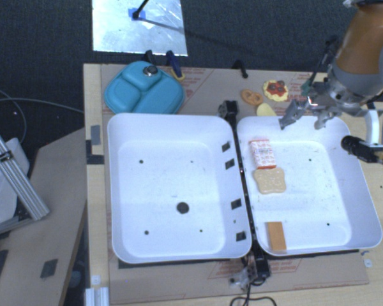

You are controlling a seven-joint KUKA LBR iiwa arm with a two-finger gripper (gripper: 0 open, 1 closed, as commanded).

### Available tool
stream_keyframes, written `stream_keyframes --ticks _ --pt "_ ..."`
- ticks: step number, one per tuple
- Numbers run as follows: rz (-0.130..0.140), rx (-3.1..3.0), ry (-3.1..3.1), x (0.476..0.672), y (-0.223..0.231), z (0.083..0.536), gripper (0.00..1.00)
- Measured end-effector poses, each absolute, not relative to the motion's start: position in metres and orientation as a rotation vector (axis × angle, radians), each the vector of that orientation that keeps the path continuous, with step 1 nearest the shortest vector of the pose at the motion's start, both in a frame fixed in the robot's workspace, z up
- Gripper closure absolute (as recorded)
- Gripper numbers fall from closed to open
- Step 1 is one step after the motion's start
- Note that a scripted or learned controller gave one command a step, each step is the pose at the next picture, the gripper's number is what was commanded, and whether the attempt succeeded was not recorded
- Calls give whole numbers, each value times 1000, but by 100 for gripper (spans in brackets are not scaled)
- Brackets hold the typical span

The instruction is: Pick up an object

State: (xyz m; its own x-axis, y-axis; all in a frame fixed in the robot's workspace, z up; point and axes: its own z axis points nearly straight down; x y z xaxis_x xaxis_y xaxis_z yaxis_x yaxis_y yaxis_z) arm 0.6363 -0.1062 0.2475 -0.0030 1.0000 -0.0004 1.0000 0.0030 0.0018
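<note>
— Nearest lay an orange block [276, 236] in the right bin [364, 203] — stiff, light; grip its long sides.
— And the gripper [304, 113]?
— It hovered over the far rim, fingers spread wide, holding nothing.

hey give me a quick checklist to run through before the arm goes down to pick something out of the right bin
1. Objects to pick in the right bin: ok. A red and white packet, a bread slice and an orange block lie there.
2. Gripper carrying nothing: ok, nothing shows between its fingers.
3. Gripper above a target: not ok. It hangs over the bin's far rim, away from all three.
4. Targets apart: not ok for the packet and bread slice, which touch; ok for the orange block, which lies alone near the front rim.
5. Fingers spread enough for a grasp: ok, they stand apart.
</note>
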Motion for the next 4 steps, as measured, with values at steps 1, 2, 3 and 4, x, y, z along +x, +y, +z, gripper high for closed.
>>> stream_keyframes --ticks 1,2,3,4 --pt "-1 2223 2223 579 -124 166 0" --pt "12 2209 2221 640 -91 89 0" --pt "5 2213 2225 671 -82 86 0" --pt "9 2213 2219 611 -93 87 0"
